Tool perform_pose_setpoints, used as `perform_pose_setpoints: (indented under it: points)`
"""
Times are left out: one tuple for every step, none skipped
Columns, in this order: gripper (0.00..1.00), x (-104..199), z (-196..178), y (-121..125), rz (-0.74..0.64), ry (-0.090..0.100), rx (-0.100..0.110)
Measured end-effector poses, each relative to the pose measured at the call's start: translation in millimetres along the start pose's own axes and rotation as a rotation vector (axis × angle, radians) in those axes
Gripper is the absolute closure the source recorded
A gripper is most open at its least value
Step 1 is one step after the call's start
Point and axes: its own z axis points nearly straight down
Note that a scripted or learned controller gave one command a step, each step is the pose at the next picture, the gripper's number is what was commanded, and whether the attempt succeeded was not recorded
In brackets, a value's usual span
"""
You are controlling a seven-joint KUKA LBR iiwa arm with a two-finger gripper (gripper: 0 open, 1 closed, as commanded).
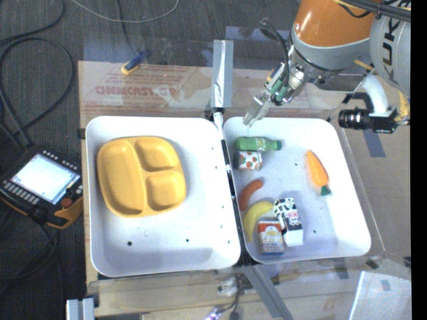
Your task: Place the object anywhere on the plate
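Camera view: gripper [257, 110] hangs empty, fingers narrow, over the green bottle [257, 144] at upper centre. Bottle looks light, stiff, slippery; grip across its middle.

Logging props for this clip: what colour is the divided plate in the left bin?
Yellow. The plate shows plainly in the camera view.

place: robotics lab | cues: teach pendant [43, 185] on carpet, loose cables [40, 52], taped cardboard [147, 89] bench
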Motion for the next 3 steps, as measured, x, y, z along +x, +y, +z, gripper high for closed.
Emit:
perform_pose_setpoints:
  points:
    - [1.0, 22.7, 173.3, 62.4, -0.318, 0.004, -0.001]
    - [0.0, 22.7, 173.3, 62.4, -0.318, 0.004, -0.002]
    - [0.0, 87.8, 55.2, 100.0, -0.625, 0.002, -0.004]
